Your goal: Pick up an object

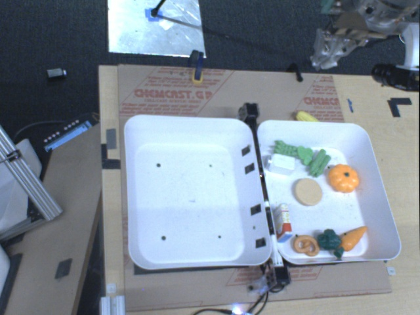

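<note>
The left bin (pixel 187 195) offers nothing to pick; the toys crowd the right bin (pixel 374 169): a small tube (pixel 285 220) against its left wall, a tan disc (pixel 308 192), a pumpkin (pixel 343 178). The gripper (pixel 326 56) hangs high beyond the bins holding nothing; how far it is open I cannot tell. Descending on the wall-hugging tube or green pieces (pixel 303 155) risks a snagged or glancing grasp.

1. Both bins are plain white: the left bin (pixel 190 189) shows a few small dark dots on its floor, and the right bin (pixel 371 176) has the same white walls.
2. The pumpkin (pixel 343 178) is bright orange with a dark stem.
3. The carrot (pixel 354 237) is orange.
4. The broccoli (pixel 331 241) is dark green.
5. The pretzel (pixel 305 245) is golden brown.
6. The round disc (pixel 308 192) is pale tan.
7. The leafy piece (pixel 303 155) is green.
8. The small block (pixel 282 163) is white.
9. The tube (pixel 285 220) is white and red.
10. The banana (pixel 306 117) is yellow.
11. The cardboard sheet (pixel 216 90) is light brown with red lettering.
12. The floor (pixel 52 25) is dark, speckled carpet.
</note>
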{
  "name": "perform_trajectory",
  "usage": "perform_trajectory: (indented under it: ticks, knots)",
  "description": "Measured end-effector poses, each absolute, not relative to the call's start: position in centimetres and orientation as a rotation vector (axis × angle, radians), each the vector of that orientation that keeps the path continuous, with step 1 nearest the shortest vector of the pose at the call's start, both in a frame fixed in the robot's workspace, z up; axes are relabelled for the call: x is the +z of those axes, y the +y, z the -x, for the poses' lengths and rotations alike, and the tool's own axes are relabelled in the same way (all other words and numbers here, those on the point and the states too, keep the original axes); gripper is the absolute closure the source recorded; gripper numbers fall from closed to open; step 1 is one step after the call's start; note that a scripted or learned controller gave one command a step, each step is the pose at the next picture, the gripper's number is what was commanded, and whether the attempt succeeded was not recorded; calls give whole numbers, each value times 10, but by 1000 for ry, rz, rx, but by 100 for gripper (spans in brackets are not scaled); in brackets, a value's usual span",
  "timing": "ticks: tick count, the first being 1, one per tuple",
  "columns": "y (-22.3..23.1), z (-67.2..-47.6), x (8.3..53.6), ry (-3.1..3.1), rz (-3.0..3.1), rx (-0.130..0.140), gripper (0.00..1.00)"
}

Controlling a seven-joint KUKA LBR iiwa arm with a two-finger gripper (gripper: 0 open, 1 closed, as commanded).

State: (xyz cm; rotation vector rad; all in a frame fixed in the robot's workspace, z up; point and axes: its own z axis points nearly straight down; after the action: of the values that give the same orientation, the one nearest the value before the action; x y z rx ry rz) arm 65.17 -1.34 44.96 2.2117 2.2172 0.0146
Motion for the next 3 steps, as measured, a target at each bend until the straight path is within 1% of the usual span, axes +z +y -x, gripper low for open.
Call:
perform_trajectory:
  ticks: [1,2,3]
  knots:
    - [-65,-669,432,2217,-2222,0,100]
    - [-166,-667,430,2209,-2226,-2,100]
    - [-209,-668,417,2216,-2221,-1,100]
